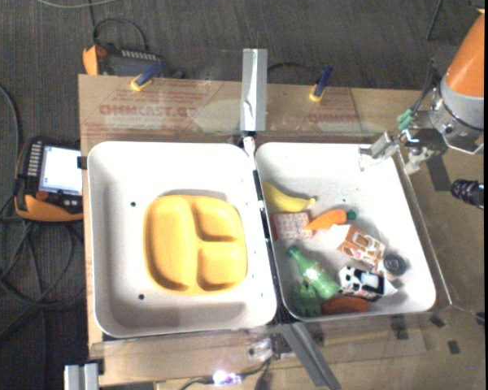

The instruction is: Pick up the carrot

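The carrot (pixel 327 219) is orange with a small green tip at its right end. It lies near the middle of the right bin (pixel 342 162), just below and right of a banana. My gripper (pixel 395 147) hangs over the far right corner of that bin, above its rim. It is well apart from the carrot, up and to the right of it. Nothing shows in the gripper.
Around the carrot lie a banana (pixel 286 199), a pale snack packet (pixel 291 227), an orange-and-white box (pixel 363 249), a green bottle (pixel 314 277), a black-and-white item (pixel 363 282) and a reddish sausage (pixel 346 305). The left bin (pixel 114 177) holds a yellow divided tray (pixel 197 243).
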`<act>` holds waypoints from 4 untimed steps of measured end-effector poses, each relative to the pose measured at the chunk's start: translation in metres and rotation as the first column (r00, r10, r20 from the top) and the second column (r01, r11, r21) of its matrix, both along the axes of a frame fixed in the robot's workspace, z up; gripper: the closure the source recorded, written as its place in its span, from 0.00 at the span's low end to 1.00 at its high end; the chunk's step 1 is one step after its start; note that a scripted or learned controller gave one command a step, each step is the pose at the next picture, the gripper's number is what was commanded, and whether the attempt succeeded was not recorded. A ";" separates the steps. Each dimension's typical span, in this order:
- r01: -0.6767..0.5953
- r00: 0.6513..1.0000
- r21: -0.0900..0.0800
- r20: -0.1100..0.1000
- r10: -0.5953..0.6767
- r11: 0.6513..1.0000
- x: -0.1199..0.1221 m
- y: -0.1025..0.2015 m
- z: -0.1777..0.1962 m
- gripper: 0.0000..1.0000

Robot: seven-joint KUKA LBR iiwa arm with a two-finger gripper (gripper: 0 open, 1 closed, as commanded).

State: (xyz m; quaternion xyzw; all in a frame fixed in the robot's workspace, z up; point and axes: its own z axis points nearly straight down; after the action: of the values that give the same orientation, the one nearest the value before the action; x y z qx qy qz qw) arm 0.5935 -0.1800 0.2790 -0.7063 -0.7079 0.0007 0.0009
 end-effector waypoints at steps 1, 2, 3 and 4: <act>0.255 0.967 0.000 -0.002 -0.255 0.967 0.030 -0.001 -0.140 0.00; -0.105 0.994 -0.007 0.012 0.105 0.994 0.002 0.060 -0.189 0.00; -0.104 0.994 -0.008 0.015 0.104 0.995 0.003 0.059 -0.179 1.00; -0.018 1.000 -0.004 0.024 0.019 1.000 -0.013 0.064 -0.187 1.00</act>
State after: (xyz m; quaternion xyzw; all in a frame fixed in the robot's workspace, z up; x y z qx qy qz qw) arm 0.5805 -0.1165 0.0923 -0.6997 -0.7144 -0.0065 -0.0086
